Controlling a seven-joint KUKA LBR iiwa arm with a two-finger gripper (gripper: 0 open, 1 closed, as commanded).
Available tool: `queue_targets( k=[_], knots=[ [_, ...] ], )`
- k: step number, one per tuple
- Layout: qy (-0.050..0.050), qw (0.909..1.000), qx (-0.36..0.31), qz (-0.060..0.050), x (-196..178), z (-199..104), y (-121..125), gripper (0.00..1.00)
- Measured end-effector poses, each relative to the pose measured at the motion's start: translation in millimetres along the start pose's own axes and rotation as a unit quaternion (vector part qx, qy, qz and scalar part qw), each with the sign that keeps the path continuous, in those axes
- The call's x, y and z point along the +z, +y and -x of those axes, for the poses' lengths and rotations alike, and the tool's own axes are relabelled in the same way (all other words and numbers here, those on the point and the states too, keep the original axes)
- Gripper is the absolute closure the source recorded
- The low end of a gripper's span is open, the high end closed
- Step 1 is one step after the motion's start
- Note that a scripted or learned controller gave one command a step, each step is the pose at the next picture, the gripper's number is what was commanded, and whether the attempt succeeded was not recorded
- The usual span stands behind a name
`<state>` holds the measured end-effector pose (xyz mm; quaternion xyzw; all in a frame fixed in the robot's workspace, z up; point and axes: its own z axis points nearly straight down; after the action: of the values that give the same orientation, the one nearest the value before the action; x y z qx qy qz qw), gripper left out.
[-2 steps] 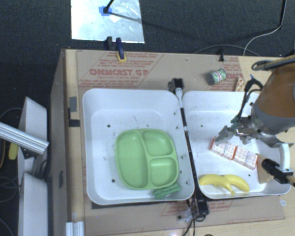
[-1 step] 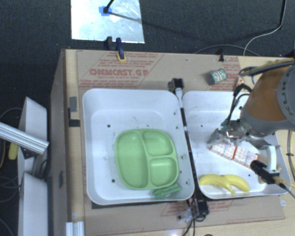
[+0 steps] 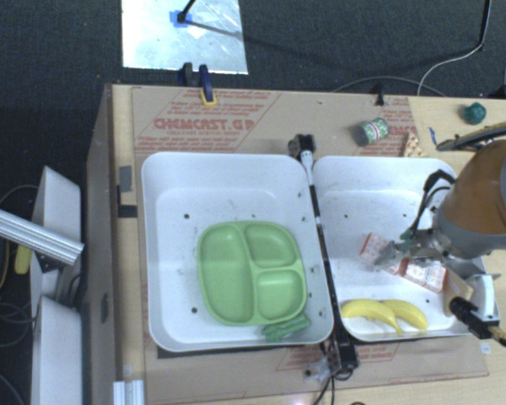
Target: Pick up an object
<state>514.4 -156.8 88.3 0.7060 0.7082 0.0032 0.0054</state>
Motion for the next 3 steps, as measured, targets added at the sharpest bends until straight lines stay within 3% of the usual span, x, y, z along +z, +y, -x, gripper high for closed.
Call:
queue_targets(
  k=[1, 2, 3],
  knots=[
    [0.0, 1.0, 0.0, 0.0, 0, 50, -24, 0.0],
    [0.0, 1.0, 0.0, -0.003, -100, 50, -25, 0.0],
    [0.002, 1.0, -0.001, -0.005, -84, 22, 85, 0.0]
  ],
)
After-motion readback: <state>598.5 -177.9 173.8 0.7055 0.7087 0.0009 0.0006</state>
